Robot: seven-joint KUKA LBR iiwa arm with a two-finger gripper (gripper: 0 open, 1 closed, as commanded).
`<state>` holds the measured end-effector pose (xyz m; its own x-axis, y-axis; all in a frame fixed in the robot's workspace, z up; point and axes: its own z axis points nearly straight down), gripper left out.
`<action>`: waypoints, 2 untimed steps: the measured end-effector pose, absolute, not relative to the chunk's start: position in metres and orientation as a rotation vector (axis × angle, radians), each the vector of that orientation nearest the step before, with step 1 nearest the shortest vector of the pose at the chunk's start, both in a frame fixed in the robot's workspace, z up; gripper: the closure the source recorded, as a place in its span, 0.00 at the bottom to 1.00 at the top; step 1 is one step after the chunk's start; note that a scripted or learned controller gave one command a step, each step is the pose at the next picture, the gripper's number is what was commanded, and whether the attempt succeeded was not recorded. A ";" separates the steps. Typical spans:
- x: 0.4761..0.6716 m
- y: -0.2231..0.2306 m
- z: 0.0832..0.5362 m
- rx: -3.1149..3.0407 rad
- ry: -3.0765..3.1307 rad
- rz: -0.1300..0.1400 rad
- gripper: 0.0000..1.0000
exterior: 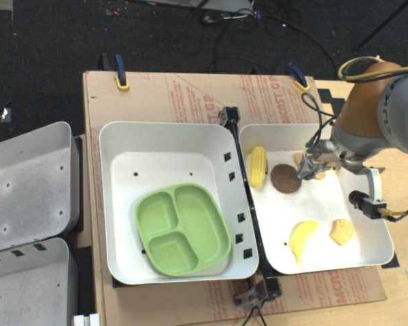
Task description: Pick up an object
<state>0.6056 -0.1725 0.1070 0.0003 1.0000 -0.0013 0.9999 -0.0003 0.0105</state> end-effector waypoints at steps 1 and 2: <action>0.610 -0.167 0.152 2.214 2.222 0.005 1.00; 0.621 -0.171 0.210 2.214 2.220 0.005 1.00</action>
